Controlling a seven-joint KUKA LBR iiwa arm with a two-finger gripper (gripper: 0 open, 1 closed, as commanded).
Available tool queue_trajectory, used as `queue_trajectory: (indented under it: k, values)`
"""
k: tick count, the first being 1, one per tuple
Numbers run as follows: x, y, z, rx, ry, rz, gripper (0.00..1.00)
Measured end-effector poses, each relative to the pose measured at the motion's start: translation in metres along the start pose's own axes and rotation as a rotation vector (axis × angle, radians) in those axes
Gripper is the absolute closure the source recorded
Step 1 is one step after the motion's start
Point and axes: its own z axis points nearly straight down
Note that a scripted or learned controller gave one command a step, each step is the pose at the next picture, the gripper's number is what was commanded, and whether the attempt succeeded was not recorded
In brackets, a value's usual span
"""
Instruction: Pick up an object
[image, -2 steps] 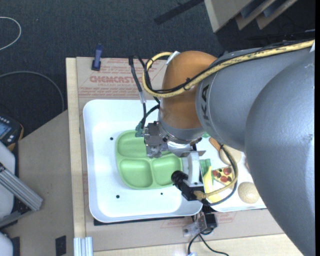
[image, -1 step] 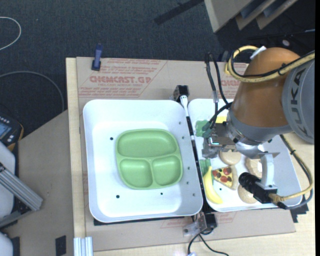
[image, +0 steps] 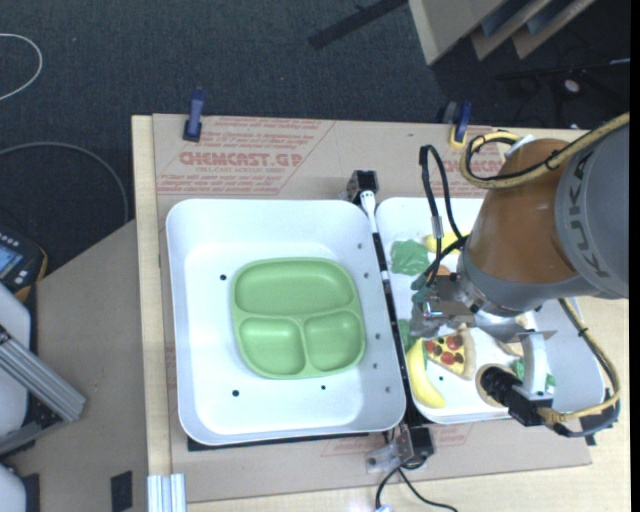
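1. Grey-and-orange arm (image: 530, 230) hangs low over the right bin (image: 395, 215); its bulk covers much of that bin, and whether the hand (image: 435, 305) is open or closed cannot be told.
2. Risk: the objects lie crowded near the bin's left wall. A descent here could pinch two at once or knock one aside, in my judgement.
3. Risk: loose cable (image: 432, 190) trails near the wrist and might snag.
4. Right bin holds a banana (image: 422, 385), a pizza slice toy (image: 447, 355) touching it, and a green leafy piece (image: 408, 257) further back.
5. Left bin (image: 200, 390) holds a green divided tray (image: 298, 317), centred.
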Motion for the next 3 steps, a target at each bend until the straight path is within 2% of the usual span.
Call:
queue_trajectory:
  k: [1,2,3]
  values:
    - [0.085,0.000,-0.009,-0.009,0.003,-0.014,1.00]
    - [0.067,0.001,-0.199,-0.027,0.004,-0.007,1.00]
    - [0.020,0.000,-0.116,0.001,-0.001,0.001,1.00]
